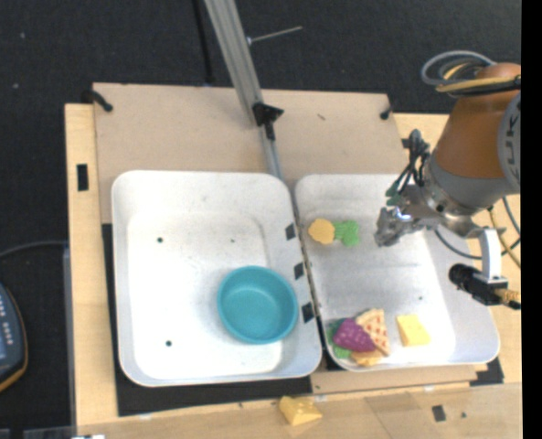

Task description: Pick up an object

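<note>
The right bin [453, 341] holds a yellow round piece [322, 232] touching a green piece [347, 233] near its left wall. At its front lie a purple piece [352, 337], a waffle-patterned orange wedge [374, 330] and a yellow block [412, 330]. My gripper [389, 228] hangs over the middle of the right bin, just right of the green piece, below the orange-banded wrist [476, 144]. I see nothing between its fingers.
A teal bowl [257, 304] sits in the left bin [161, 208] near its front right. A yellow wedge [299, 411] lies on the bench in front of the bins. A slanted metal pole [239, 58] stands behind the bins.
</note>
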